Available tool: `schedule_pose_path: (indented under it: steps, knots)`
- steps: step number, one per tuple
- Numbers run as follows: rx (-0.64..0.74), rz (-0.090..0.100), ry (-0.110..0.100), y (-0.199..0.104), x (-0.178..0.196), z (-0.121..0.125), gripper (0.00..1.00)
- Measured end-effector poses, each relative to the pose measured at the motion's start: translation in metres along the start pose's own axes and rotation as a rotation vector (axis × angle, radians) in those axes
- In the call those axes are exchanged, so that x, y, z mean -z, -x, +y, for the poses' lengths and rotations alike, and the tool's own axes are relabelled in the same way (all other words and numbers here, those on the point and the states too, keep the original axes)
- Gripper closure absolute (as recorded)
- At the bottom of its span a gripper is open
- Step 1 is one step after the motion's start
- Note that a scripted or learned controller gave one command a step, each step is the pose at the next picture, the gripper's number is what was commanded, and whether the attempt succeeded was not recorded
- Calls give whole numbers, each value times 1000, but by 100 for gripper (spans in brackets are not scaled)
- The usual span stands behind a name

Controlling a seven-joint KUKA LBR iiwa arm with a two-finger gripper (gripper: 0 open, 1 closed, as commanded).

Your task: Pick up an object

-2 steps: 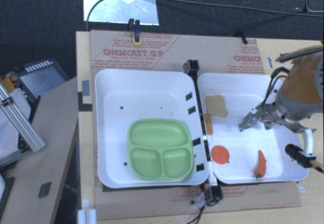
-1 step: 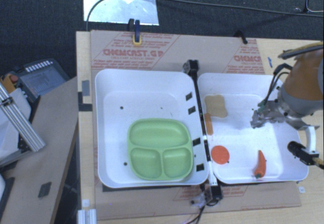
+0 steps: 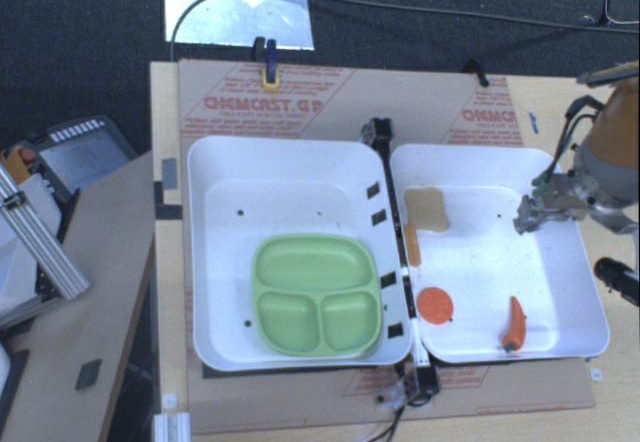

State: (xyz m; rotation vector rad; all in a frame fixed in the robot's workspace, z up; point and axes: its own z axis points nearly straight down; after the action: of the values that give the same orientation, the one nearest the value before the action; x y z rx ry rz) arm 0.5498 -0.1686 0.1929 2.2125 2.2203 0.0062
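On the bench (image 3: 170, 330) sit two white bins side by side. The left bin (image 3: 215, 170) holds a green divided tray (image 3: 316, 293) toward its near side. In the right bin (image 3: 570, 260) lie a tan slice (image 3: 427, 209) near the far left corner, a thin orange stick (image 3: 411, 244) along the left wall, an orange disc (image 3: 435, 305), and a carrot (image 3: 514, 324) near the front right. The end effector (image 3: 528, 218) hangs over the right bin's right part, above bare floor, well apart from the carrot; whether it is open or closed cannot be told.
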Motion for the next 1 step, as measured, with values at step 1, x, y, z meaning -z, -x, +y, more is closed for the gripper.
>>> schedule_pose_path:
  steps: [1]
  knots:
    - [0, 0, -2, 5, 45, -2, 100]
